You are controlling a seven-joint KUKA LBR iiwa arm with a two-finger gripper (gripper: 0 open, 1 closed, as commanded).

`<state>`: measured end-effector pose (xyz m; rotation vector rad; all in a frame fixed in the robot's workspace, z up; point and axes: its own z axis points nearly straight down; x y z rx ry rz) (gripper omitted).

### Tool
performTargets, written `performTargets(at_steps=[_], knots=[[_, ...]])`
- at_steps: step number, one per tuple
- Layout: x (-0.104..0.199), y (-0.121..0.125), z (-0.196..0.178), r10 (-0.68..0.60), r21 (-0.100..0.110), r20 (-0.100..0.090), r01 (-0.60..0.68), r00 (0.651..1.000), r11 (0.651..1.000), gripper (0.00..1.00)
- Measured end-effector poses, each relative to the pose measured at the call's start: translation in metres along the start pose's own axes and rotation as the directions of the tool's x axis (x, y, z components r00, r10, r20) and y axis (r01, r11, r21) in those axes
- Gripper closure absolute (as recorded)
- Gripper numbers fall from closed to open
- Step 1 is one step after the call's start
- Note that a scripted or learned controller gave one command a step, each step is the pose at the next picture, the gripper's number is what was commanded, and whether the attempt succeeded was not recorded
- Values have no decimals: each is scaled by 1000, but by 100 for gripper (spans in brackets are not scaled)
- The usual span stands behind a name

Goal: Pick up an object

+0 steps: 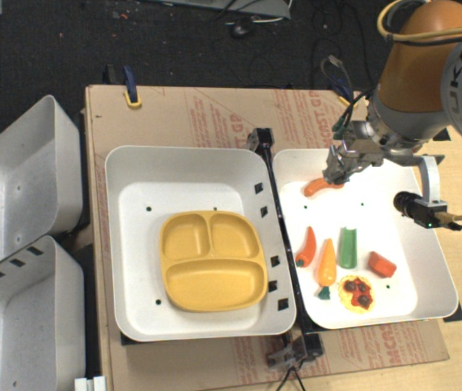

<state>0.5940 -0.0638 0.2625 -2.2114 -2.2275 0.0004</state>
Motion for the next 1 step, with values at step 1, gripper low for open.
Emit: performTargets(at_steps=[1], knots=[[50, -16, 19, 0, 1, 0, 0, 1000, 1000, 100]])
